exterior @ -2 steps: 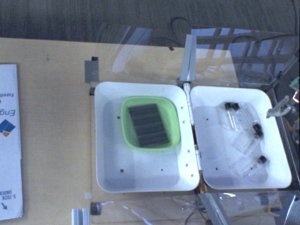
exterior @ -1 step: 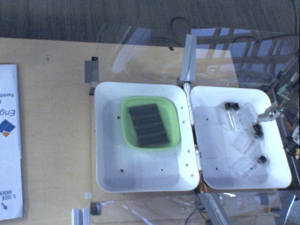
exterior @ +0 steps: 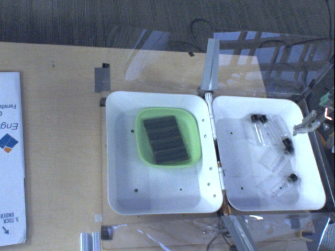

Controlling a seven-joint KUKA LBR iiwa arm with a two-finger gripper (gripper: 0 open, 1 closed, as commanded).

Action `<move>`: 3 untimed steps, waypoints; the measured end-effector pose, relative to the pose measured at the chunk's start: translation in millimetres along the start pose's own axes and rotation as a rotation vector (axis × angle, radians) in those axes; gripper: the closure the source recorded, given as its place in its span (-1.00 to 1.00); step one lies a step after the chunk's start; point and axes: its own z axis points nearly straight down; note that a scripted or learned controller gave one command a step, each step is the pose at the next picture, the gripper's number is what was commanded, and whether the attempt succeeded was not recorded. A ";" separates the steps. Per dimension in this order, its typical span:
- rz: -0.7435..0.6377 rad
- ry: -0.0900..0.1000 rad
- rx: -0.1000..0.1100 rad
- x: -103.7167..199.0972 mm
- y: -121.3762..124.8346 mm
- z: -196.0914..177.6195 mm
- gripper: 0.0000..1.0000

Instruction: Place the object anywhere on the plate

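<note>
Pale grey metal at the right edge of the scene is taken to be the gripper [exterior: 308, 123], seen over the right rim of the right bin [exterior: 261, 101]; so little of it is shown that whether it is open or closed cannot be told, and nothing is seen held in it. Just to its left, three clear vials with black caps are scattered on the floor of the right bin: a far vial [exterior: 260, 130], a middle vial [exterior: 282, 150] nearest the gripper, and a near vial [exterior: 282, 185]. They are laid on their sides at differing angles, apart from one another. Further left, past the touching rims of the two bins, the left bin [exterior: 121, 192] is found. A green plate [exterior: 194, 140] is set on its floor, towards the far side. A dark grey ridged block [exterior: 165, 139] is laid flat on the plate, well inside its rim, with its long side turned slightly off the plate's edges. Both bins are borne by a light wooden bench [exterior: 57, 114]. A grey metal strip [exterior: 211, 67] is seen running away from the junction of the bins on the far side, and a white printed sheet [exterior: 10, 156] is laid at the left edge of the bench.
</note>
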 end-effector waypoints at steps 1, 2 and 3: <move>-0.306 0.001 -0.002 4.0 -1.0 10.9 -1.00; -0.299 0.001 0.001 -0.1 0.2 36.0 -1.00; -0.598 0.001 -0.002 2.4 -0.5 48.0 -1.00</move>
